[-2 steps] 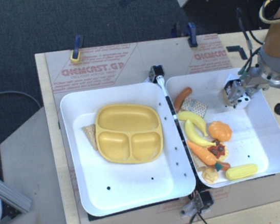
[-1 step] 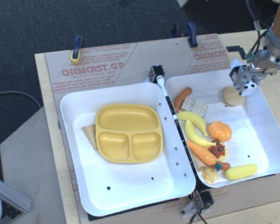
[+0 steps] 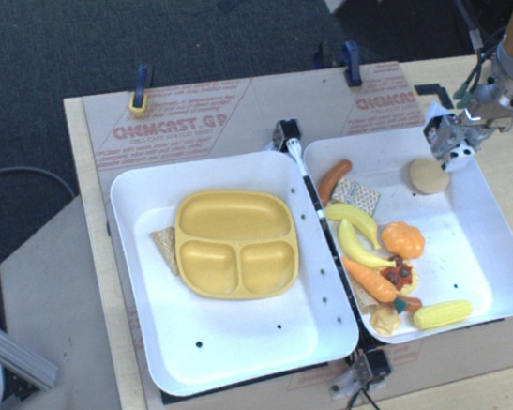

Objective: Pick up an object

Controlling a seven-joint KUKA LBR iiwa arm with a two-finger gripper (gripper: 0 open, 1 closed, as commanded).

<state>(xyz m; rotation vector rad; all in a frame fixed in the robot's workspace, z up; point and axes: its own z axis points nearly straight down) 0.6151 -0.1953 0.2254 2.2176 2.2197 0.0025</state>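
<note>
Pick not yet made; nothing is seen lifted.

The grey two-finger gripper point(image 3: 452, 145) sits at the right white bin's point(image 3: 489, 242) 1 o'clock rim, just beside a round beige bun-like object point(image 3: 429, 176). Whether its jaws are wide or narrow cannot be told. Yellow bananas point(image 3: 355, 231), orange fruit point(image 3: 403, 239) and corn cob point(image 3: 441, 314) lie in the bin. The arm is cut off at the frame's 3 o'clock edge.

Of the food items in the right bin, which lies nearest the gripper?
The round beige bun, alone near the bin's far wall just left of the gripper; the rest cluster farther left.
</note>
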